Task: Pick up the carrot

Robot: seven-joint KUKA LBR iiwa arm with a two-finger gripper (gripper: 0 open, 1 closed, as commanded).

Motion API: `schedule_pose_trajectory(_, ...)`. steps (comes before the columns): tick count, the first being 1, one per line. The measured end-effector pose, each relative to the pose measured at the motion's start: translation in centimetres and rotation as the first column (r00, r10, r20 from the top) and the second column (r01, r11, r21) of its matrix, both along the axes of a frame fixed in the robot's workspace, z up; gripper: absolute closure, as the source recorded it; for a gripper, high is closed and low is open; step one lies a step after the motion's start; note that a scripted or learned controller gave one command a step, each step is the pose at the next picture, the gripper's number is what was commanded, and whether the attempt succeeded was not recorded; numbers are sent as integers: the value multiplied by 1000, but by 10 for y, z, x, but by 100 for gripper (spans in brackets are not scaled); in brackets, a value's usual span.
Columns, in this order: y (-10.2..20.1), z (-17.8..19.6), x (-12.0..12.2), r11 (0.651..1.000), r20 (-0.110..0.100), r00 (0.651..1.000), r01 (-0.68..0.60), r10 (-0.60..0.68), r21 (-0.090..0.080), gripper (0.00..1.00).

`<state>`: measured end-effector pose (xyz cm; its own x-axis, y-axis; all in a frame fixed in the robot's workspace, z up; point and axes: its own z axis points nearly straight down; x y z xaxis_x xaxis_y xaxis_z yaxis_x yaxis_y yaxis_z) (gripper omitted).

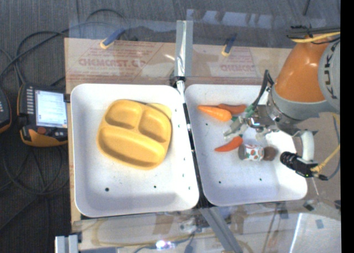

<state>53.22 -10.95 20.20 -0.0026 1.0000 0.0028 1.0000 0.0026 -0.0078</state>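
- Left shallow white plastic bin (83, 191): we log one item in it, a yellow moulded plastic tray with three compartments (135, 132), lying flat near the bin's middle. We judge it plays no part in the task and sits well apart from the work.
- Right shallow white plastic bin (243, 188): we log the task's goods here, gathered in the upper half, near the arm's side of the bench, which we judge keeps them within easy reach.
- Orange tapered carrot with a green stalk end (214, 113): it lies on the bin floor near the upper left, almost level, its thick end toward the arm.
- A second, smaller orange tapered piece (229, 145): it lies lower, near the bin's middle, just beside a small red-and-white patterned cup (251, 152) and a small dark brown round object (269, 153).
- Grey two-finger gripper (243, 123): it hangs low over the right bin, between the two orange pieces. Greenish parts show at its tip; we cannot tell how wide it stands.
- Relation: the carrot lies just to the left of the gripper and slightly above it in the view, close by; we see nothing clearly gripped, so we count the pick as not yet done.
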Motion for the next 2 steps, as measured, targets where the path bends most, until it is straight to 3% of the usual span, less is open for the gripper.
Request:
schedule_pose_trajectory(1,2,-39,87,999,0,999,45,-45,-1,0)
schedule_pose_trajectory(2,-17,-110,117,948,-1,948,-318,318,-1,0)
